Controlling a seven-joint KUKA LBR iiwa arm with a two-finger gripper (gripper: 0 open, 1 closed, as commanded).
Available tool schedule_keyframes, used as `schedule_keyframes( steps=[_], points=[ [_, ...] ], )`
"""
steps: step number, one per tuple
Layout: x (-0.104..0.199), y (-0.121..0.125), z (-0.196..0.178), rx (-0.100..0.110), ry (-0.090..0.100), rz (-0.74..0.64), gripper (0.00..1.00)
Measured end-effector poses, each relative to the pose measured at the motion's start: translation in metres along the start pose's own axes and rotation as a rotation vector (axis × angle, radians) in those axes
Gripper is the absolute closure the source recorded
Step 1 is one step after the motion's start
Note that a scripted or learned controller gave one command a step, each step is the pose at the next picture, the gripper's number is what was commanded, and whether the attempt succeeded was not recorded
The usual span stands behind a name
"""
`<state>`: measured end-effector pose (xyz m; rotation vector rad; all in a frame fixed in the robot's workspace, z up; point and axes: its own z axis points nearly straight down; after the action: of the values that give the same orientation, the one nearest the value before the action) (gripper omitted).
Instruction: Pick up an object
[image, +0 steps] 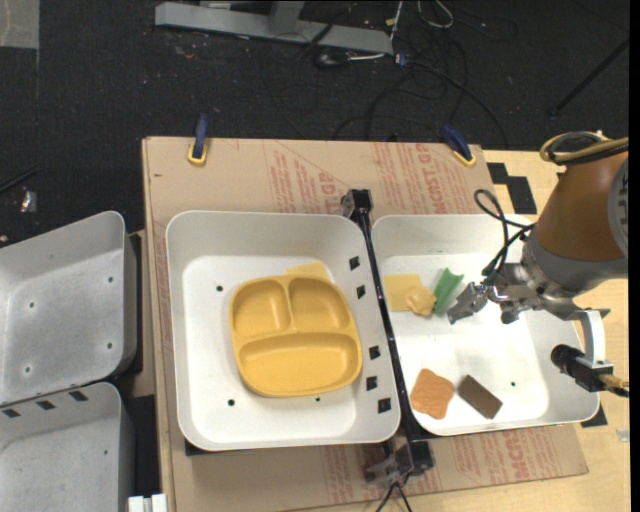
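Observation:
The right bin (520, 410) holds a pale yellow wedge (402, 292), a green piece (446, 289) leaning against it, an orange flat piece (432, 393) and a dark brown block (479, 396). My gripper (488, 306) hangs over the middle of this bin, just right of the green piece. Its two fingers stand apart with nothing between them. The orange piece and brown block lie nearer the front, below the gripper. The arm's orange band (585, 200) sits above the bin's right rim.
The left bin (190, 300) holds a yellow divided plate (296, 335) with a pale yellow sheet (310, 269) showing behind it. A black divider (375, 300) runs between the bins. A black fitting (578, 364) juts over the right bin's right rim.

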<state>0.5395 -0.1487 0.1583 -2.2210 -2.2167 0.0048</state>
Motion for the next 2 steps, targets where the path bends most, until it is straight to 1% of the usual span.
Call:
schedule_keyframes(
  steps=[1,2],
  points=[
    [-0.0084,0.0034,0.0575,0.000,0.000,0.000,0.00],
    [-0.0079,0.0033,0.0666,-0.003,0.000,0.000,0.00]
  ],
)
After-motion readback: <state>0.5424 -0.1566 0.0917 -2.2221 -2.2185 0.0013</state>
